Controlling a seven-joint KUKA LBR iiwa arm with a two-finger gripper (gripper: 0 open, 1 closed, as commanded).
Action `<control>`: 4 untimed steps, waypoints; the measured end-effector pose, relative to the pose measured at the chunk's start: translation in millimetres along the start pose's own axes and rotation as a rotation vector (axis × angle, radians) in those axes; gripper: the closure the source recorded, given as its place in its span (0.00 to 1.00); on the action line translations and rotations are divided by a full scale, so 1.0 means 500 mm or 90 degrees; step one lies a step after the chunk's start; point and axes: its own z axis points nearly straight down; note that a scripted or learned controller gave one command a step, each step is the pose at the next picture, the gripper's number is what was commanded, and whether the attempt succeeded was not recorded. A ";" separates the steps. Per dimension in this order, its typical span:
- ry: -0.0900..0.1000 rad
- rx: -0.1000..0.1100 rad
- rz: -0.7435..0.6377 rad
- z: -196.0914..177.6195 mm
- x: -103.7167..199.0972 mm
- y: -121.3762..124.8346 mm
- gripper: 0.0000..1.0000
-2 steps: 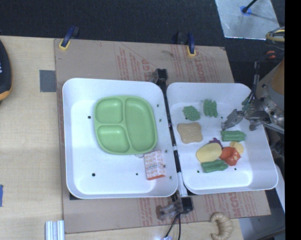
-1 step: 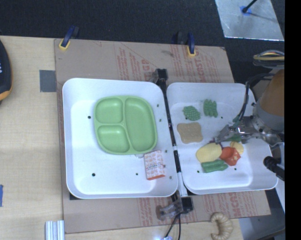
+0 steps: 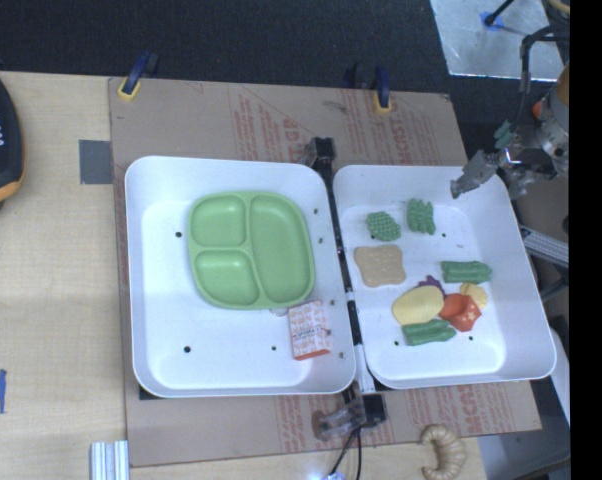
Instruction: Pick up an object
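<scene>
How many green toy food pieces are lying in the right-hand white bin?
4: a round bumpy green piece and a ridged one near the top, a long one at mid-right, another lowest. Others could hide under the pile.
</scene>
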 end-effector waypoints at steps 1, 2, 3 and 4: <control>0.007 0.024 0.003 0.251 0.072 -0.157 0.00; 0.002 0.010 0.002 0.257 0.055 -0.030 0.00; 0.001 0.009 0.005 0.101 0.009 -0.049 0.00; 0.003 0.016 0.004 0.173 -0.036 -0.108 0.00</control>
